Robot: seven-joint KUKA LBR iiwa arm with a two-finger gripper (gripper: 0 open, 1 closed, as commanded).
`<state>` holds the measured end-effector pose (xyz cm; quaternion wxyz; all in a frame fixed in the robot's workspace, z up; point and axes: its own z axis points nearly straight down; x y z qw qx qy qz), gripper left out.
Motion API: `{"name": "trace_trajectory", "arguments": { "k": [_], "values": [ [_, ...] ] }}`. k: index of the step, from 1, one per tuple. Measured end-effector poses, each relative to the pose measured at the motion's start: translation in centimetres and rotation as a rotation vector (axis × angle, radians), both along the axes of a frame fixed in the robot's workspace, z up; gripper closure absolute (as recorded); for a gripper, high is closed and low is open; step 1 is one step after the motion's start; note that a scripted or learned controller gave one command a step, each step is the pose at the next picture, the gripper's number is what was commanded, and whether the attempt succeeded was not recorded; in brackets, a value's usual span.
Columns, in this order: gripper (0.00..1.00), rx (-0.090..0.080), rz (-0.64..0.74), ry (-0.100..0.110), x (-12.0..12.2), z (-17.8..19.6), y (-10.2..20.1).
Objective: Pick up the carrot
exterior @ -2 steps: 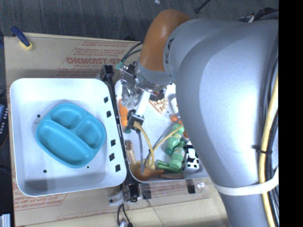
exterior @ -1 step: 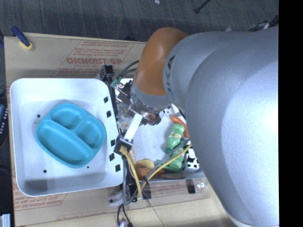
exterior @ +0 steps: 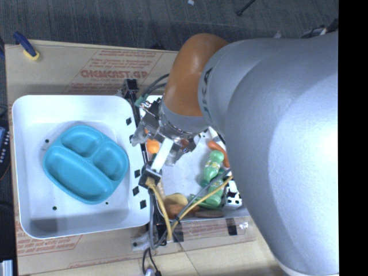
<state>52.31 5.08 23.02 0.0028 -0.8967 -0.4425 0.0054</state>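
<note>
Camera view: the gripper (exterior: 167, 135) hangs low over the near-left part of the right bin (exterior: 185, 177), close to the wall it shares with the left bin (exterior: 34, 125). The wrist and the big grey arm cover it from above, so whether it stands wide or narrow cannot be told, and nothing can be seen held in it.

The carrot (exterior: 218, 148), as best I can judge, is the slim orange piece to the gripper's right, apart from it and half tucked under the arm's edge. Its long axis seems to run aslant, from upper left to lower right, and it lies right against the green bottle-shaped toy (exterior: 211, 174) below it. A second, rounder orange patch (exterior: 152, 146) shows just left of the gripper, almost touching its housing; I cannot say whether that is carrot or another toy.

If the slim piece is the target, the coming move is a short shift rightward, with the closing direction set across that slanted axis and kept clear of the green toy
</note>
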Motion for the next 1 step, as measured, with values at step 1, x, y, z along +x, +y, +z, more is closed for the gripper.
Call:
{"name": "trace_trajectory", "arguments": {
  "k": [1],
  "values": [
    [0.0,-0.002,-0.048,-0.005,-0.17,1.05,-5.23]
  ]
}}
